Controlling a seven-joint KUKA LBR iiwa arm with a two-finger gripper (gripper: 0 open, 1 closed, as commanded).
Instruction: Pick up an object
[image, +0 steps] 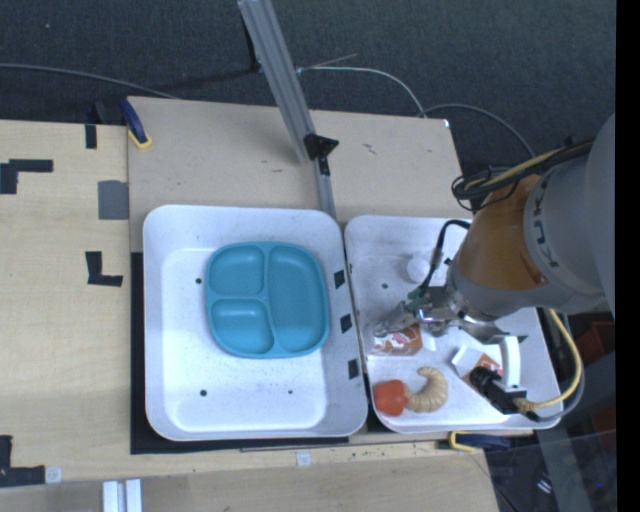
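My pincer low in right bin, over small snack packet; can't tell grip state. Packet light, crinkly, slippery, I'd pinch edge. Croissant toy, red ball near front wall

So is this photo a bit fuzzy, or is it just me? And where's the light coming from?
In the camera view, the light is soft and even: no hard glare on the white bins, only faint shadow beside the blue plate. The whole frame is slightly soft; the small things near the gripper blur together, and the grey arm at the right edge looks most out of focus.
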